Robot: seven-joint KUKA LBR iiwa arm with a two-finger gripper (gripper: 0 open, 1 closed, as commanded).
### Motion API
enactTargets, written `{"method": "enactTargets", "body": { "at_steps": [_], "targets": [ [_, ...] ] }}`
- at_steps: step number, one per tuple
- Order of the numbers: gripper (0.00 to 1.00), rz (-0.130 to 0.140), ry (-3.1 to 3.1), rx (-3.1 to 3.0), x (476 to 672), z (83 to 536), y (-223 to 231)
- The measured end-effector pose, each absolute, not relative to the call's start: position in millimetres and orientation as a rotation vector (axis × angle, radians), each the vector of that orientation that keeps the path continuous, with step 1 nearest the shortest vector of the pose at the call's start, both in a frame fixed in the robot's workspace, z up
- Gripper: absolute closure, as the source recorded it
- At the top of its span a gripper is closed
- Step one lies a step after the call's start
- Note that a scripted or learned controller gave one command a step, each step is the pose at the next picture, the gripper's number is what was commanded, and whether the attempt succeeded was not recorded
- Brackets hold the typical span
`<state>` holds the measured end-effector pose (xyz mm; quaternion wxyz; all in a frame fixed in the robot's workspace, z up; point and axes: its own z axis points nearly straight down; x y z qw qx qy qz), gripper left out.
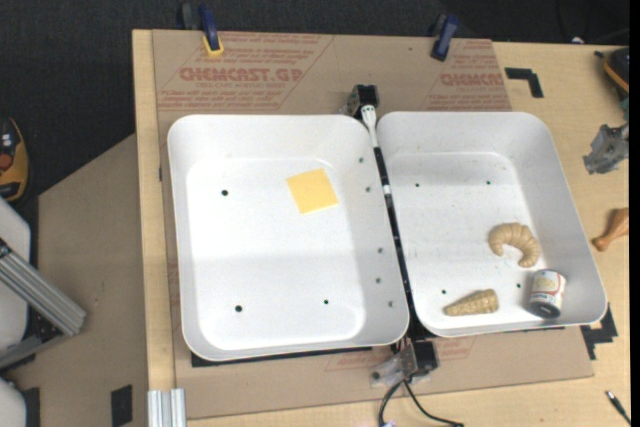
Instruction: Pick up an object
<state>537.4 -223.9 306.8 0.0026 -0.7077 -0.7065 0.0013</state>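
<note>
A flat yellow square [312, 190] lies in the left bin [183, 215], toward its back middle. The right bin [562, 177] holds three things near its front right corner. A tan croissant-shaped piece [514, 242] lies closest to the bin's middle. A tan ridged cone [472, 303] lies on its side by the front wall. A small tin can [546, 293] with a light label lies tipped in the corner, just right of the cone.
Both bins rest on a brown board [330, 70] held by two blue clamps [211, 30] at the back. A small grey object [606, 147] and a tan piece [609, 233] lie off the right bin's right side. Cables [405, 380] run at the front between the bins.
</note>
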Motion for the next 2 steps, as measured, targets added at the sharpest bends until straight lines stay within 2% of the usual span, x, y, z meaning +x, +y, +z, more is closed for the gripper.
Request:
{"method": "enactTargets", "body": {
  "at_steps": [1,2],
  "targets": [
    [1.0,0.002,-2.228,-2.2,560.6,220,-89],
    [1.0,-0.021,-2.241,-2.222,600.2,360,-41]
  ]
}}
